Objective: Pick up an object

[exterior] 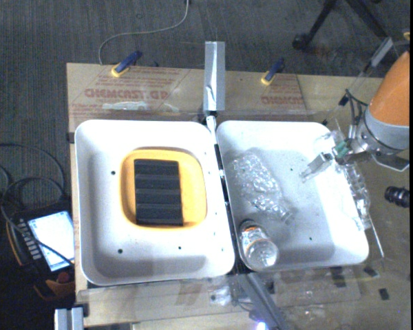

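The right bin [330,249] holds a crumpled clear plastic bottle [261,184] lying slantwise in its left half. A second clear bottle [258,247] with an orange-brown label lies in the near left corner. In the left bin [96,205] sits a yellow block with a black ridged top [158,191]. My gripper [320,162] hangs over the right part of the right bin, to the right of the crumpled bottle and apart from it. Nothing shows in its grasp. The arm's orange band [398,95] is at the far right.
A metal post [214,81] rises at the back where the two bins meet. Two blue and yellow clamps [126,63] [273,69] grip the back board. Cables and a small lit screen [48,239] lie on the floor at the left.
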`<state>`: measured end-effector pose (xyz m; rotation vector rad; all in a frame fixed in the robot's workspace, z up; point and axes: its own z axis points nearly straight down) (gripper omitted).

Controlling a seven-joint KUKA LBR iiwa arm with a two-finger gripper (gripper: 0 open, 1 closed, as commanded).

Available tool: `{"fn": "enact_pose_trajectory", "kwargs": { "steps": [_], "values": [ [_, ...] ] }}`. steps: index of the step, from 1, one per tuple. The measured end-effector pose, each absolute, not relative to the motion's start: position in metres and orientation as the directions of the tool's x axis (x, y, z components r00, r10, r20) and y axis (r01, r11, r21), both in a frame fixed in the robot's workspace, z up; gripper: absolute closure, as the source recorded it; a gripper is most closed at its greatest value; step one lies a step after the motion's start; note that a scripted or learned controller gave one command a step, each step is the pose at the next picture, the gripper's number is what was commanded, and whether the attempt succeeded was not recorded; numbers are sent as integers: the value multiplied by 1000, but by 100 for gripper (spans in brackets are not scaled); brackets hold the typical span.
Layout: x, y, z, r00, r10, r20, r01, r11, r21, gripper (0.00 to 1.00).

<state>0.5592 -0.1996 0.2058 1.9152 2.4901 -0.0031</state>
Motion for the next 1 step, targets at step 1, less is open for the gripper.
{"fn": "enact_pose_trajectory", "kwargs": {
  "steps": [1],
  "values": [
    [540,-168,106,-248,969,-16,968,248,25,0]
  ]
}}
